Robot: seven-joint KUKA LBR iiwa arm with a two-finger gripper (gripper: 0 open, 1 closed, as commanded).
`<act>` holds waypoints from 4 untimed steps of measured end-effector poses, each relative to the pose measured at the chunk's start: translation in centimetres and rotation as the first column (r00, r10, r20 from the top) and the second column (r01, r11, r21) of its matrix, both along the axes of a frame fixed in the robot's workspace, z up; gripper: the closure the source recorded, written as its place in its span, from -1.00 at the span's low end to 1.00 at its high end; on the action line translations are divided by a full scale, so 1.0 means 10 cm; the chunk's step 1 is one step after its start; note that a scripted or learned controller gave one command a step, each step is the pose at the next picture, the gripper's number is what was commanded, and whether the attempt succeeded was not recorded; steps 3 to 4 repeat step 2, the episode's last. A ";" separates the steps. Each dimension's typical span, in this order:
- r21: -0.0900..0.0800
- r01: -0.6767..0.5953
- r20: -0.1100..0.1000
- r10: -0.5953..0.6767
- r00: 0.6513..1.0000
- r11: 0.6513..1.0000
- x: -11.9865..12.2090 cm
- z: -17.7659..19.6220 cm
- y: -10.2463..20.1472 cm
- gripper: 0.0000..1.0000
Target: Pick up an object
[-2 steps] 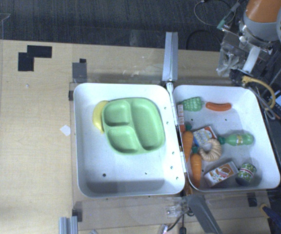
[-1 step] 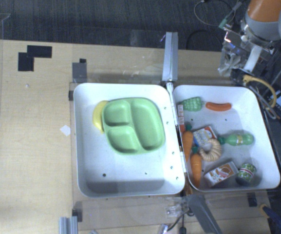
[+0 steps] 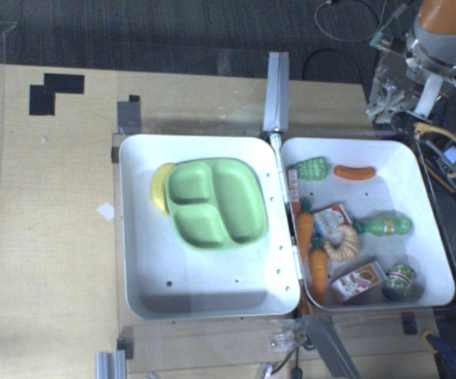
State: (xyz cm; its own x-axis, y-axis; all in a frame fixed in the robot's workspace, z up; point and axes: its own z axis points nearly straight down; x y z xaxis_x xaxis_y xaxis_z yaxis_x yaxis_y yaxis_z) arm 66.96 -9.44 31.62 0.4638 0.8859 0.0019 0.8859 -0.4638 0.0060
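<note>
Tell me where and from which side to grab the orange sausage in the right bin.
Grip the sausage at its middle, fingers across its narrow width, coming straight down. It lies flat, running left-right, apart from the green corn, near the bin's far wall, so a top approach looks least obstructed.

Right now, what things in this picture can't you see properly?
- The flat yellow thing in the left white bin: the green divided plastic plate covers most of it.
- The grey arm's two-finger gripper, camera view, above the right white bin: too blurred and cluttered to read.
- The small printed carton: label too small to read.
- The orange band: cut off by the top edge.
</note>
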 end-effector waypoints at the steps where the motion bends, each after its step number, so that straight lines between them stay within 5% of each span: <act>1: 0.000 0.013 0.000 -0.013 1.000 1.000 0.00 0.00 -0.31 1.00; 2: 0.001 0.012 -0.001 -0.012 1.000 1.000 0.00 -0.22 -0.01 1.00; 4: 0.001 0.012 -0.001 -0.012 1.000 1.000 0.00 -0.22 -0.01 1.00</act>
